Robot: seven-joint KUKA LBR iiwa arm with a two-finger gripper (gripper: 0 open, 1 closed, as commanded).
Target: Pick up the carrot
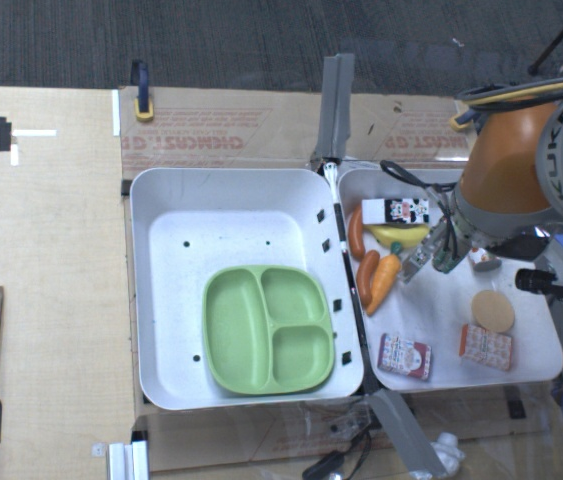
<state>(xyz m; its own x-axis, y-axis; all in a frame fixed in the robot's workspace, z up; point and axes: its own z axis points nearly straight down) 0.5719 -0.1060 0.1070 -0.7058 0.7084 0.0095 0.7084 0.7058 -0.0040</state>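
Observation:
The orange carrot (pixel 382 280) lies at a slant near the left wall of the right bin (pixel 541 360), next to a second orange-red piece (pixel 368 271) and a reddish sausage (pixel 356 233). My gripper (pixel 431 256) hangs just right of the carrot's upper end, with its fingers pointing down-left toward it. The carrot rests on the bin floor, not between the fingers. Above the gripper, the orange band of the arm (pixel 506 168) hides the bin's back right part.
The left bin (pixel 161 268) holds a green divided plate (pixel 268 328). In the right bin lie a banana (pixel 399 235), a black-and-white carton (pixel 396 211), a round tan biscuit (pixel 493 311) and two small red packets (pixel 404 356) (pixel 485 346).

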